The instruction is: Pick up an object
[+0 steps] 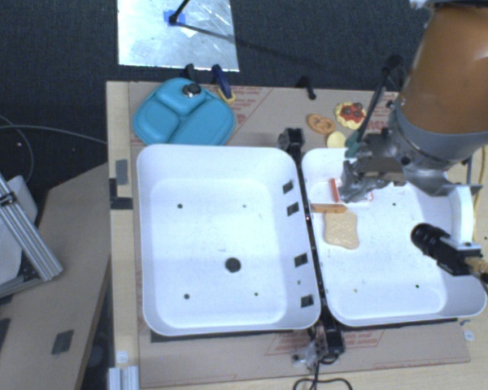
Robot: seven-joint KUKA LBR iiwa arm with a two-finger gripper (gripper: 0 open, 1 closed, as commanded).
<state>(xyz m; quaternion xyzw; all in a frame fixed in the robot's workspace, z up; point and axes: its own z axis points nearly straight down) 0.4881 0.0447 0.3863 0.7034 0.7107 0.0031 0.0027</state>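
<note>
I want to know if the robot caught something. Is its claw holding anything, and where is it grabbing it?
It cannot be told. The two-finger gripper is low in the right white bin, near a small red stick and a tan bread-shaped toy.

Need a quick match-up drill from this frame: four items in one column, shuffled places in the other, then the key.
Items:
1. blue divided tray
2. tan bread-slice piece
3. small dark disc
4. foil-like sheet

Places:
A. on the floor of the left bin
B. on the dark floor beyond the bench
C. in the right bin, just below the gripper
D. on the bench behind the left bin

Pairs: 1-D, 2-C, 3-A, 4-B
</note>
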